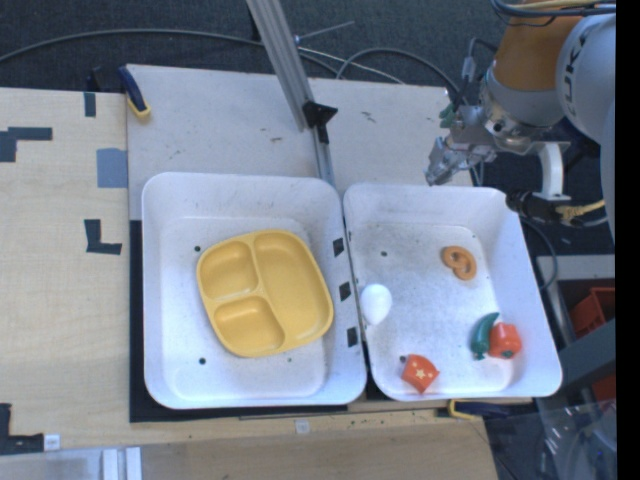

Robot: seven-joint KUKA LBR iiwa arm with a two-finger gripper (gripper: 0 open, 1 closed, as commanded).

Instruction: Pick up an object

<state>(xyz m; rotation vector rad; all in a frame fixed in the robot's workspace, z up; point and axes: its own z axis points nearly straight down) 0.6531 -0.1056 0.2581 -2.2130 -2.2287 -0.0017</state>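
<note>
Pincer [445, 171] sits above the far rim of the right bin [520, 238], hanging from the grey arm with its orange band; we cannot tell from this slanted view how it is set, and we see nothing in it. Candidate objects all lie in that bin, nearer the camera than the pincer. Closest to it is a small brown pretzel-shaped item [459, 262], just below and slightly to its right. A white egg-like object [375, 303] rests farther down and to its left, against the bin's inner wall. Farthest off are a red-and-green piece [497, 337] and a red block with white marks [420, 372]. A yellow divided tray [264, 292] occupies the left bin [160, 268], well apart. We judge the pick not yet begun: selection, descent, closure and lift all remain.
</note>
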